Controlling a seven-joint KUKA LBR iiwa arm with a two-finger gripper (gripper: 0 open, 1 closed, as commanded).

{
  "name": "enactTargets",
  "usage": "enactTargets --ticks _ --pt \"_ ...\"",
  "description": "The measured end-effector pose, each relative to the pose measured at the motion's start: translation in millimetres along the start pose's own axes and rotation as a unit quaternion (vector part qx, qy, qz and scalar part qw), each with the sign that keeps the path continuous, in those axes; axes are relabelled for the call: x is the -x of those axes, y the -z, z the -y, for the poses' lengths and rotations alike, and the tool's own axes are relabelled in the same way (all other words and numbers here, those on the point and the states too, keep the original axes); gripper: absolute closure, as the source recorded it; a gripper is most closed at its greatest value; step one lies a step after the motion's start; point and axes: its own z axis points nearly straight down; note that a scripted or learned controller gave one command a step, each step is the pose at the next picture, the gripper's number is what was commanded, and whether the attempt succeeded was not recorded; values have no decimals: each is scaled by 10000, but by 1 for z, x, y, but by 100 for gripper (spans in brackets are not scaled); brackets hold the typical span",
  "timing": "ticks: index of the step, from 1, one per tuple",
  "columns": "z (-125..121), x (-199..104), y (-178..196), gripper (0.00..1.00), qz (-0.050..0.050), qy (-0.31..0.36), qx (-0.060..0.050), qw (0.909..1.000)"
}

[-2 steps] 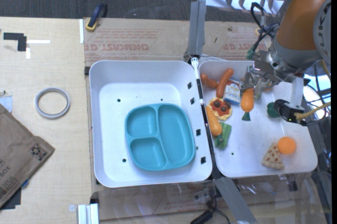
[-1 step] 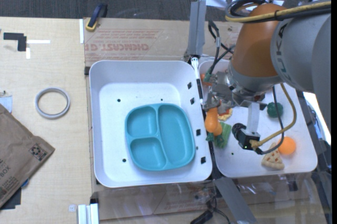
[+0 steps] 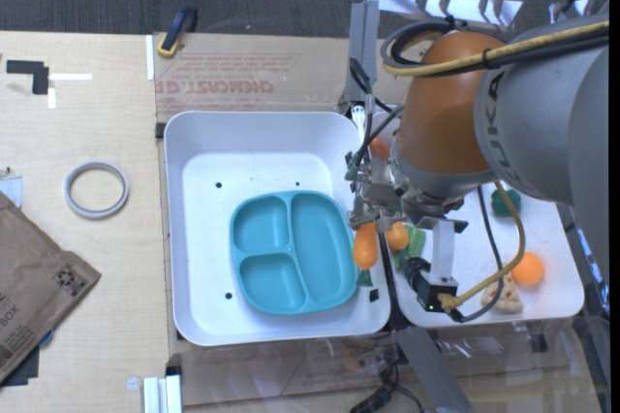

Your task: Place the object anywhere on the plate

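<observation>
Two white bins side by side on the desk [image 3: 77, 111]. Left bin [image 3: 199, 207] sitting on a brown cardboard sheet [image 3: 252, 77] and holding a teal plate [image 3: 291, 241] with three compartments, set toward the bin's near right corner, tilted a little against the bin's walls.

Grey arm [image 3: 552, 120] reaching in from the desk's right edge, orange band [image 3: 446, 111] above the wrist, yellow cable [image 3: 513, 43] looped over the top. Claw [image 3: 373, 207] hanging over the shared rim between the two bins, just past the plate's right edge. Open or clenched: cannot tell, too cluttered with wires and brackets from this angle.

Orange oblong object [image 3: 364, 249] right under the claw, upright, over the left bin's right wall and just beside the plate's right rim, not clearly on the plate. Whether gripped or merely resting there, cannot tell.

Just to its right, inside the right bin [image 3: 552, 304], a smaller orange piece [image 3: 397, 236] and a green piece [image 3: 417, 242], close together. Farther toward the right bin's near right corner, an orange ball [image 3: 528, 270] with a pale wedge-shaped item [image 3: 506, 297] just beside it. Dark green item [image 3: 505, 201] near the bin's middle, partly hidden by the arm.

Elsewhere on the desk: grey tape ring [image 3: 97, 189] well to the left of the left bin, brown box [image 3: 34, 290] at the near left corner, a yellow-and-blue tool [image 3: 177, 28] at the cardboard sheet's far left corner.
</observation>
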Motion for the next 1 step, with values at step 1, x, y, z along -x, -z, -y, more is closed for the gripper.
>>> enactTargets --ticks 1 --pt "-7 -24 49 100 2 -538 11 9986"
